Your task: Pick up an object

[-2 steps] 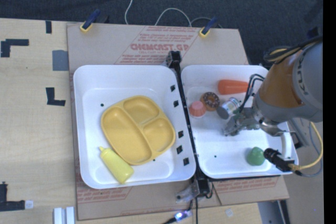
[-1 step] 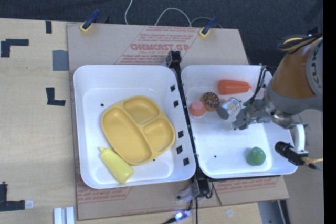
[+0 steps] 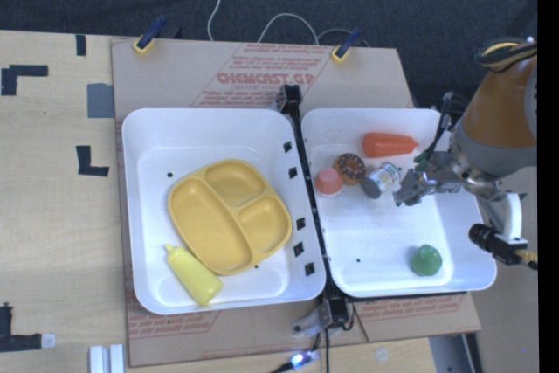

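Grey can (image 3: pixel 381 182) just left of gripper (image 3: pixel 409 192), right bin (image 3: pixel 454 279).

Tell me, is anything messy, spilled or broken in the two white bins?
Nothing stands out. The yellow tray lies flat in the left bin with the yellow bottle on its side beside it. The carrot, donut, pink piece, silver can and green ball lie loose in the right bin, unspilled.

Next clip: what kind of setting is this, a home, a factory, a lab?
Most likely a robotics lab test bench. Two white bins sit on clamped cardboard, holding toy-like items such as a yellow divided plate and an orange carrot, with cables trailing across.
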`<control>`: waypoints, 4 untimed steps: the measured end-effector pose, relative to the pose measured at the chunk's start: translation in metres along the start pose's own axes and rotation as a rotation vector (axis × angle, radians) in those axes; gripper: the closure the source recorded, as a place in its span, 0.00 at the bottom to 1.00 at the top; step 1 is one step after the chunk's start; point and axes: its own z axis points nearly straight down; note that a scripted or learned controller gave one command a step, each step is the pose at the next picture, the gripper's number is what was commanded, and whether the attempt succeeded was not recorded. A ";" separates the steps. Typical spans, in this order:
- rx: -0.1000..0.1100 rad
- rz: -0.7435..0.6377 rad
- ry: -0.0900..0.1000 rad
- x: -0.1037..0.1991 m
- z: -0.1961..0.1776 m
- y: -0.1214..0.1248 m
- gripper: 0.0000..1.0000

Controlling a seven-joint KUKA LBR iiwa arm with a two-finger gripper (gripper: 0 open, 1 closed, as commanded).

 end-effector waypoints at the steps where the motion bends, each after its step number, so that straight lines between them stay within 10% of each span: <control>1: -0.001 0.000 0.000 0.001 -0.043 -0.001 1.00; 2: -0.003 0.001 -0.002 -0.002 -0.104 0.006 1.00; 4: 0.006 -0.003 0.002 0.091 -0.077 -0.005 1.00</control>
